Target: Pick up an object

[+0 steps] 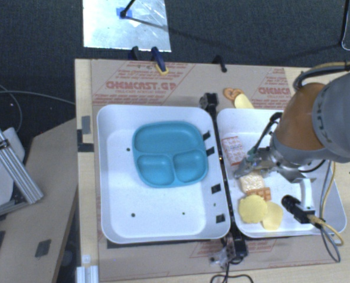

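Observation:
In the right bin (334,217) my gripper (249,166) hangs low over the left half. Just below it lies a tan waffle-like cracker (252,183) with an orange piece (264,193) at its lower right. Up and to the left of the gripper lies a white packet with red print (232,148). Two pale yellow round chips (252,208) (273,216) rest near the bin's front wall. The arm's orange band (297,122) and grey body cover the bin's right half. Nothing can be seen held in the gripper.
The left bin (115,217) holds a blue divided plate (169,152). A yellow banana-shaped toy (244,102) and a small orange pretzel shape (232,92) lie on the cardboard behind the right bin. A black divider (220,158) runs between the bins.

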